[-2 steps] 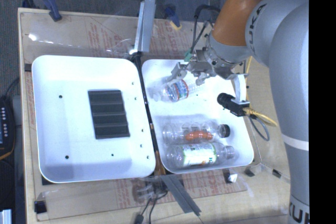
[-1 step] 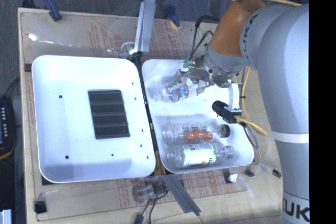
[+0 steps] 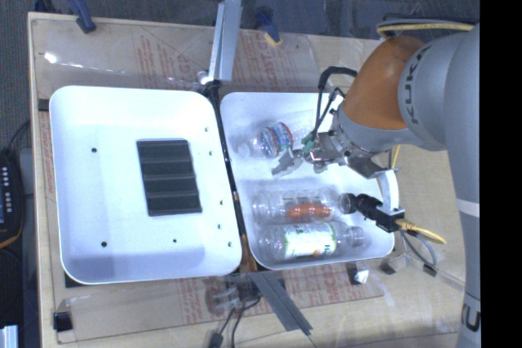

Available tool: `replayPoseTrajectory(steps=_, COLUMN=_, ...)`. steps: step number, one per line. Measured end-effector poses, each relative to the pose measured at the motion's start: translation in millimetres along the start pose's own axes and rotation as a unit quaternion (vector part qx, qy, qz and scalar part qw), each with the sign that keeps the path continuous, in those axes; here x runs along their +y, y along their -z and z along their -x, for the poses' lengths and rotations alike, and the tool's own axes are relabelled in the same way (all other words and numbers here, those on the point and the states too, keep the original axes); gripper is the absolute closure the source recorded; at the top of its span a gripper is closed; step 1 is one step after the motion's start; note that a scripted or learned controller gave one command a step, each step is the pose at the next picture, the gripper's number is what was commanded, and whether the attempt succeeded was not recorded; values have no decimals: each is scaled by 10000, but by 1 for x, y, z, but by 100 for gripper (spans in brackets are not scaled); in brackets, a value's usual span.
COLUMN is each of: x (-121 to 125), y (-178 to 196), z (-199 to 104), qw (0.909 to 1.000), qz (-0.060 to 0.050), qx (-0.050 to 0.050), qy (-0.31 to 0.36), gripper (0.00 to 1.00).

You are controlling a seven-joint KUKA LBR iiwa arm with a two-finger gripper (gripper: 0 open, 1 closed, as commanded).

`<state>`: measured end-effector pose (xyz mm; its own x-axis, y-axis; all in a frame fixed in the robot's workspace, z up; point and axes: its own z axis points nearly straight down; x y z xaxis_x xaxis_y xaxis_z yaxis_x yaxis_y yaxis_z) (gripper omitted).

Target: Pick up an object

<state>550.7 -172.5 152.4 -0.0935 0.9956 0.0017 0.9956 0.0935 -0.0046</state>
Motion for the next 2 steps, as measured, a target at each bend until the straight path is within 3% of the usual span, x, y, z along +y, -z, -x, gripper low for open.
replayPoseTrajectory(steps=1, x=-69, y=-60, z=11, qw=9965, qz=51, qx=-10, qy=829, gripper=0)
replayPoseTrajectory(steps=2, x=-73, y=-60, z=10, qw=9999, qz=40, qx=-11, qy=103, gripper=0)
